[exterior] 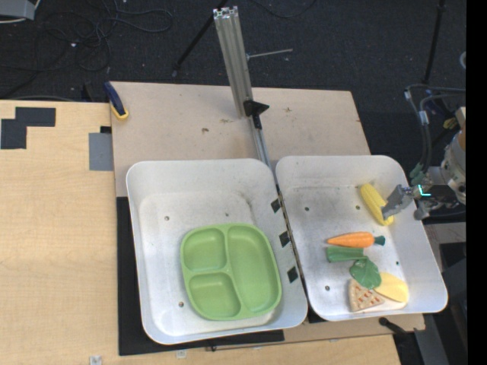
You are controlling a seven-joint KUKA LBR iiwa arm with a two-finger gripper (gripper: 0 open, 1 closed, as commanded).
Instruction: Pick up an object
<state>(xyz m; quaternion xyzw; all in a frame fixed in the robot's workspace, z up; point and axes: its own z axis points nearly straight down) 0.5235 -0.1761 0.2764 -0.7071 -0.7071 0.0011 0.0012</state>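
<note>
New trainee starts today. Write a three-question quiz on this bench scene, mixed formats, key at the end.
1. True or false: the green divided plate lies in the left bin.
2. Multiple choice: which toy lies nearest the gripper? A) the orange carrot B) the yellow corn cob C) the waffle piece
3. Fill in: the green divided plate has ___ compartments.

Key: 1 true; 2 B; 3 three.
</note>
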